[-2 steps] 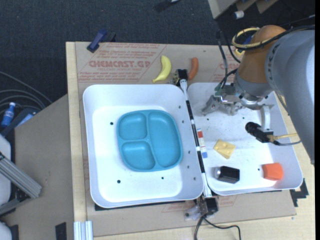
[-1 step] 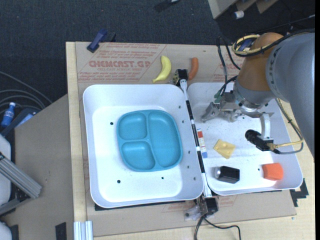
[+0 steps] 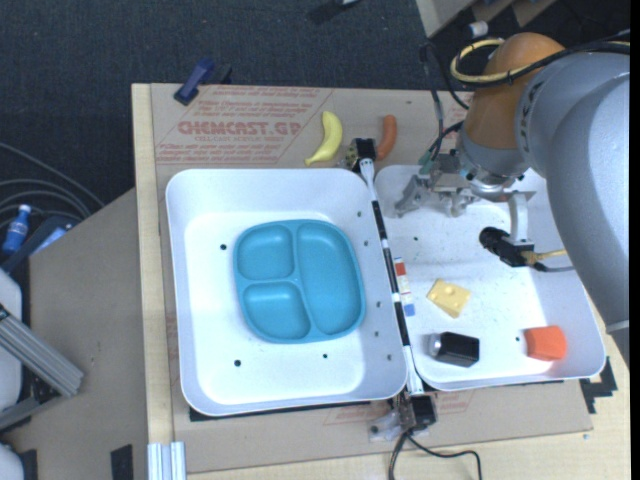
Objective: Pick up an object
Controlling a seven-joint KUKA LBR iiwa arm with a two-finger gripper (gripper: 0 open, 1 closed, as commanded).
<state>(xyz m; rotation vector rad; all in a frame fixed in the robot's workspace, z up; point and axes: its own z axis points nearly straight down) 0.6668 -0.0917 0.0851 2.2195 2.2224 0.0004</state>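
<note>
Grey arm (image 3: 560, 118) hovering at right bin's (image 3: 575, 298) twelve o'clock | jaws (image 3: 435, 193) state: cannot tell | risk: missing cheese (image 3: 448, 297), sitting toward six o'clock.

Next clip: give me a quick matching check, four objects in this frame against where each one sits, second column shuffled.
Objects:
1. blue divided plate
2. banana
3. orange block
4. yellow cheese wedge

Places:
A. on the bench beyond the bins
B. near the middle of the right bin
C. middle of the left bin
D. near right corner of the right bin

Pairs: 1-C, 2-A, 3-D, 4-B
</note>
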